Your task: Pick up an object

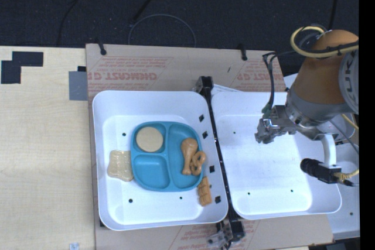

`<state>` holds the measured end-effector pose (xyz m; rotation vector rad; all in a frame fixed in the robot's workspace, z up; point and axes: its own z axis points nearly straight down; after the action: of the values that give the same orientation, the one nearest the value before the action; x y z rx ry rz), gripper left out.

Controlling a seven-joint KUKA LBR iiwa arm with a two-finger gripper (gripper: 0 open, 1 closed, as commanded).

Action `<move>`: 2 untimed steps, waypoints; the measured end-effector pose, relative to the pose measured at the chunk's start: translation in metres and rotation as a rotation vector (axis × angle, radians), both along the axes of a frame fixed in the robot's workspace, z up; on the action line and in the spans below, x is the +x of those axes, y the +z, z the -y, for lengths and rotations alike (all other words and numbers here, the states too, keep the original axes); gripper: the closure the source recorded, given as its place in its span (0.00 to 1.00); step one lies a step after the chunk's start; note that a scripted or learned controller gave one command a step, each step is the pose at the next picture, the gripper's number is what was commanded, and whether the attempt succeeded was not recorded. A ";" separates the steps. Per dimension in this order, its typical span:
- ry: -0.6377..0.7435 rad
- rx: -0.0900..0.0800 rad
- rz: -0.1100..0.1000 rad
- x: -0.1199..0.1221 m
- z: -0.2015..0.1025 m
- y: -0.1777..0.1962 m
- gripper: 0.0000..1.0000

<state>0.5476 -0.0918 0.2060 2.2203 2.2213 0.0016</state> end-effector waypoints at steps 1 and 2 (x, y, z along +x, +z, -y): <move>0.001 0.000 0.002 0.005 -0.005 0.061 1.00; 0.002 0.000 -0.003 0.005 -0.004 0.063 1.00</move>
<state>0.5526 -0.0878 0.2688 2.2204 2.2250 -0.0019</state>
